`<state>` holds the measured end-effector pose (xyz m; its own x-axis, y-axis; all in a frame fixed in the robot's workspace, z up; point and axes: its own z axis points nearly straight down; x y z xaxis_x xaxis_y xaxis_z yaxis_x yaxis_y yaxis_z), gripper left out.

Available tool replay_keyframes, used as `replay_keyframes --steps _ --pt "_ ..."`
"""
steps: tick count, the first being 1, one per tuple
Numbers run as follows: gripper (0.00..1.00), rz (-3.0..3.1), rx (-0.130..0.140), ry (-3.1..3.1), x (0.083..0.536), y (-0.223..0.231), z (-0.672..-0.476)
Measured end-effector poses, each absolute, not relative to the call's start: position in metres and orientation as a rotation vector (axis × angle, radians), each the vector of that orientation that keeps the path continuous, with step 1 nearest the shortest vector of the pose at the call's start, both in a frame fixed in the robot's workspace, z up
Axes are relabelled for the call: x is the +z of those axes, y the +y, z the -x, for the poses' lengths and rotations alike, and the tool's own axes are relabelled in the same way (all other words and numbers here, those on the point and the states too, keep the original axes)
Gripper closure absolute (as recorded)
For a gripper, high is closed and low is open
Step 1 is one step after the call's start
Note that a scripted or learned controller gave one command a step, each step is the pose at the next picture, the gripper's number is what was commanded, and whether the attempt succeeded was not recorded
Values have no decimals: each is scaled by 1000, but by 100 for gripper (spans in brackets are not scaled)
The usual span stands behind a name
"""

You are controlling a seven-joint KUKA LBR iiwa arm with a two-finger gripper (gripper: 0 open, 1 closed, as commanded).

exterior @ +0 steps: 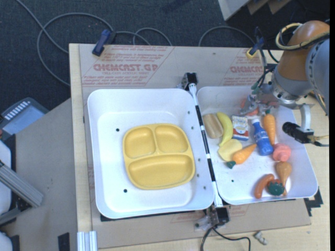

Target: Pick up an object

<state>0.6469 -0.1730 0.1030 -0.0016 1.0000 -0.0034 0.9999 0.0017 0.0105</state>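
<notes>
The jaws (255, 101) are hanging over the far corner of the right bin (309, 184), below the arm's (298, 56) rounded grey and orange wrist; they look small and blurred here, so I cannot tell how far apart they are standing or whether anything is sitting between them. Something reddish is lying just under them, too smeared to name.

Moulded plastic toy food is lying scattered in this bin. Just beside the jaws a small white carton (240, 128) is lying flat, with a blue bottle (261, 136) and a tapered orange carrot (269, 127) next to it. A curved yellow banana (226, 127) is touching a tan bread roll (212, 125). Nearer the front, a pale yellow lump (228, 150) is touching a second carrot (244, 154). A rounded pink piece (281, 152), a tan pear shape (283, 170), an orange sausage shape (261, 185) and a teal ball (276, 189) are lying toward the near right corner.

The left bin (99, 140), smooth and white, is holding a glossy yellow tray (158, 155) with three rounded compartments. Both bins are sitting on a brown printed board (131, 64) on the bench.
</notes>
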Motion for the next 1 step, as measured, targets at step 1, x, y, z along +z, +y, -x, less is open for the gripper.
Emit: replay_keyframes --steps 1 --pt "100 -2219 3 2223 185 -81 -616"
